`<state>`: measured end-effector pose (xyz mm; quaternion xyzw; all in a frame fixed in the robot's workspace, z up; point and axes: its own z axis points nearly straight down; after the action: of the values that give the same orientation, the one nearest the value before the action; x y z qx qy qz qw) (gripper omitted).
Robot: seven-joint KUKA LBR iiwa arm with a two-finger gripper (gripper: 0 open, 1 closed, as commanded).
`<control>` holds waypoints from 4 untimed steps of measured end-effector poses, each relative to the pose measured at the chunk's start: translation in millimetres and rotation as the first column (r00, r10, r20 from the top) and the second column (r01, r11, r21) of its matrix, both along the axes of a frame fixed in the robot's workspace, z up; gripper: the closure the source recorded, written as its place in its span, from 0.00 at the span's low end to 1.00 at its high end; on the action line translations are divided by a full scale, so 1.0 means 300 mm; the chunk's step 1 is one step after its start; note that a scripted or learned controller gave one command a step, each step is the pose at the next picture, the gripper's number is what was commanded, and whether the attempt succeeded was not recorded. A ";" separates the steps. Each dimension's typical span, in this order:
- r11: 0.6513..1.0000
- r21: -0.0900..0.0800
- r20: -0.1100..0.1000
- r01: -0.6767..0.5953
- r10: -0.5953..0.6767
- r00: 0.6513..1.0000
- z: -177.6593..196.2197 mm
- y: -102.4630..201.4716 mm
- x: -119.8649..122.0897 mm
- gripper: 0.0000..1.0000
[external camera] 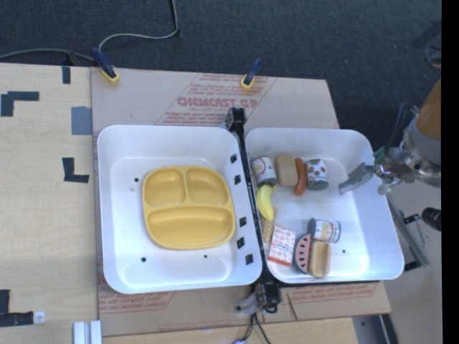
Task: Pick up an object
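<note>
Gripper (pixel 362 175) sits at the right-hand white bin's (pixel 373 253) right rim, grey fingers pointing in over the bin floor; from this slant I cannot tell whether they are spread or closed, and I see nothing between them, so I treat it as holding nothing. Candidates are all in that bin: a small can with a red-and-white label (pixel 317 174) is nearest the gripper, touching a reddish sausage-shaped toy (pixel 300 177) and a tan bread-like piece (pixel 287 169), with another small labelled can (pixel 262 170) just beside those near the divider. A yellow banana-shaped toy (pixel 266 202) lies along the left wall. Lower down sit a short jar with a dark lid (pixel 324 230), a watermelon-slice toy (pixel 303 253), a tan bun-shaped piece (pixel 320 259) and a flat red-and-white printed packet (pixel 282 245), all crowded together. Left bin (pixel 118 206) carries just a yellow divided plastic plate (pixel 188 207); I'd skip it, too flat and wide. My pick is the red-and-white can: closest, upright, open floor on its right side. I'd approach from above, line the fingers so neither lands on the sausage toy, descend fully before closing, then lift straight. Risk as I judge it: the can rolls or tips if clipped off-centre.
</note>
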<state>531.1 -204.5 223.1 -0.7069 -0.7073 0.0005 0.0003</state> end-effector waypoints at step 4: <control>1.000 -0.002 0.005 -0.002 0.002 1.000 -0.424 0.369 0.205 1.00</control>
<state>592.5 -93.9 95.8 -0.7063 -0.7079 -0.0003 -0.0022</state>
